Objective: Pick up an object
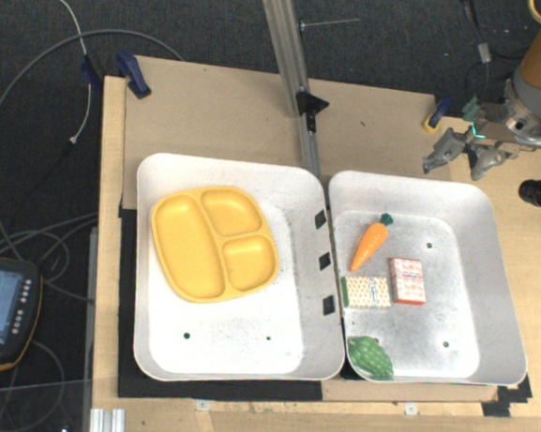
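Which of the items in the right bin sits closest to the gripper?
The orange carrot, at the far side of the right bin, lies nearest the gripper.

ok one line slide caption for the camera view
Gripper open above right bin holding carrot; yellow tray in left bin.

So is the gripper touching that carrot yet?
Apart. The camera view shows the gripper above the bench beyond the right bin's far rim, with bare bin floor between it and the carrot.
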`<state>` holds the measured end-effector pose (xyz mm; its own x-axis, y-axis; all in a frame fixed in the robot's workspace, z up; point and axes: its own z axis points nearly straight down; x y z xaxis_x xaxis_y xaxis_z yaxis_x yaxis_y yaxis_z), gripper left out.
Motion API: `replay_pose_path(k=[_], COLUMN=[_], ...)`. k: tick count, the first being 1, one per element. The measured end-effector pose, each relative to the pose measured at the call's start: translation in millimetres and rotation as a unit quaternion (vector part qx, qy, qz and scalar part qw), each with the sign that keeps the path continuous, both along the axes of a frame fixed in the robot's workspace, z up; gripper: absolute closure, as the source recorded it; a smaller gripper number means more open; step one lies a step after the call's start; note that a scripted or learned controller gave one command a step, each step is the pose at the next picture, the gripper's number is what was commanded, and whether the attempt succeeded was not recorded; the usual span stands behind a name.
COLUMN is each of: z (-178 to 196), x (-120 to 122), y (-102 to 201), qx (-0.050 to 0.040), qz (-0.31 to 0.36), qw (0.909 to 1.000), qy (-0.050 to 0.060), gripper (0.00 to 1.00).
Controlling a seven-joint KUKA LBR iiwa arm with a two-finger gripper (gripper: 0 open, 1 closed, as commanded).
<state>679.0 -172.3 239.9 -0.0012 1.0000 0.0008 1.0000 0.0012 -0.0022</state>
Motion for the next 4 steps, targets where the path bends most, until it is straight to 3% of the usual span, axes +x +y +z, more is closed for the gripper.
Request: replay_pose_path(k=[1, 4], z=[0.0, -150.1], x=[-0.1, -4.9], y=[-0.1, 4.7], qx=[-0.0004, 0.0002], qz=[0.0, 0.0], qw=[1.0, 1.0], qy=[0.0, 0.002], gripper=[0.0, 0.0])
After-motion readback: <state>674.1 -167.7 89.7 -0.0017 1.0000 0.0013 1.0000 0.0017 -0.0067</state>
